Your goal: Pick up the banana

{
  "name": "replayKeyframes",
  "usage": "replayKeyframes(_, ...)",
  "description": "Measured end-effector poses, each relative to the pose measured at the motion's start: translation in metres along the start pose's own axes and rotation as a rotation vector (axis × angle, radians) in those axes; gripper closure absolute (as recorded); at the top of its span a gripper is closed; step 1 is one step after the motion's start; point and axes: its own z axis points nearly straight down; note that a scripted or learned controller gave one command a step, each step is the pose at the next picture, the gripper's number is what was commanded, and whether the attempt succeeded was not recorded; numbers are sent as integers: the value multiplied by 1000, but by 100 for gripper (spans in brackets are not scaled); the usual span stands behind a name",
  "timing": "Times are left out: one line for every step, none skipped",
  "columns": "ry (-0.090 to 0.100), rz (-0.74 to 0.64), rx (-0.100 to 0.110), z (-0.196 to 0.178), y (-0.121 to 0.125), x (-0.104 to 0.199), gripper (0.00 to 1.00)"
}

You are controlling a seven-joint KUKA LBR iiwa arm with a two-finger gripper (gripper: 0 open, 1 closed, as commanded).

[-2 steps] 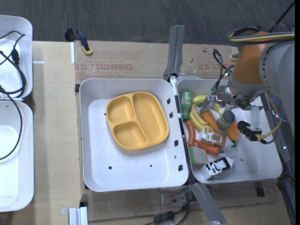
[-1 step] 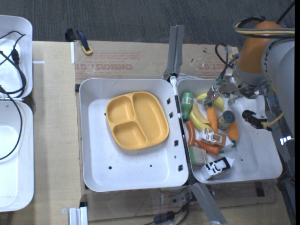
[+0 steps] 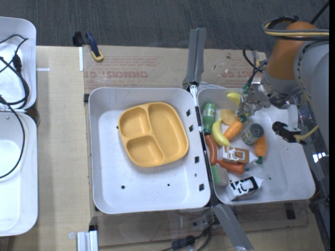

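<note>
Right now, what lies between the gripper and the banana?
In the camera view, an orange carrot lies between the gripper and the banana, its lower end against the banana.

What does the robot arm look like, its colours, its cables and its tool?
The arm is grey and rounded, with an orange band above the wrist. A yellow-and-black cable loops over the band. The tool is small, of grey metal, with thin dark wires beside it.
</note>
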Motion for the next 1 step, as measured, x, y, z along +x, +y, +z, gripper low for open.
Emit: replayKeyframes(-1,145,-7,-84,-1,16,100)
